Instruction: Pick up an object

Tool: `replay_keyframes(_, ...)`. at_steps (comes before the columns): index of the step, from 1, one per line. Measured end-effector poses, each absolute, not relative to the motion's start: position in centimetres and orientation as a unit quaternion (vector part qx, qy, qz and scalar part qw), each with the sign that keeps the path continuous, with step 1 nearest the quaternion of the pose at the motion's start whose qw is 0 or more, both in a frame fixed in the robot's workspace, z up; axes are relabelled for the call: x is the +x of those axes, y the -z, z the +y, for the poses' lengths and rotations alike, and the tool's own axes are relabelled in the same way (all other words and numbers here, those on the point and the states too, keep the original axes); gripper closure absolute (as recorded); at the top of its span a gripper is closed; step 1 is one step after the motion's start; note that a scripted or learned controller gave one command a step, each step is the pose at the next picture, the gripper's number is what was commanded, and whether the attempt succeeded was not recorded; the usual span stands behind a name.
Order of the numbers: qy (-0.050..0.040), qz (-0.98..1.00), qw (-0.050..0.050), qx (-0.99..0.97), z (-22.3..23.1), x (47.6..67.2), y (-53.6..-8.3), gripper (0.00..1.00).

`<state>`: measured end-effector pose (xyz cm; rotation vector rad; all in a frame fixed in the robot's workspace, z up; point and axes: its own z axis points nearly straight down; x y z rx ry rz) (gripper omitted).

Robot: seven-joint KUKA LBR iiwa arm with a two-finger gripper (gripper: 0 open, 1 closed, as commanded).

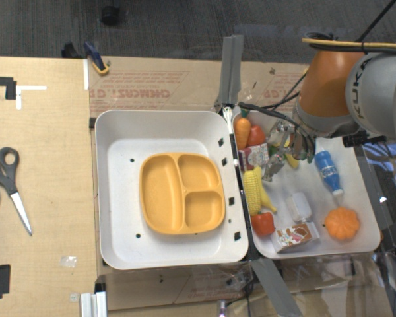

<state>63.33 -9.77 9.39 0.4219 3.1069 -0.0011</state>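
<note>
Hovering over right white plastic bin (pixel 366 197), two-finger metal gripper (pixel 277 156), spread w/ nothing between; risk: crowded yellow plastic corn cob (pixel 252 187) & red plastic tomato (pixel 255 136) could block fingers.

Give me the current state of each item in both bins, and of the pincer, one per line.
divided yellow plate: flat in left bin, nothing on it
corn cob: lying along right bin's left wall
carrot: lying at the top-left corner
blue bottle: on its side
orange pumpkin: sitting free near the right edge
small carton: lying flat
pincer: low over the items, grip unclear
</note>
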Motion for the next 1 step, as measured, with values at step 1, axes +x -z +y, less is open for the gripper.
replay_keyframes(1,0.0004,0.998,0.003,0.061,-16.80,60.70,-9.46,0.00)
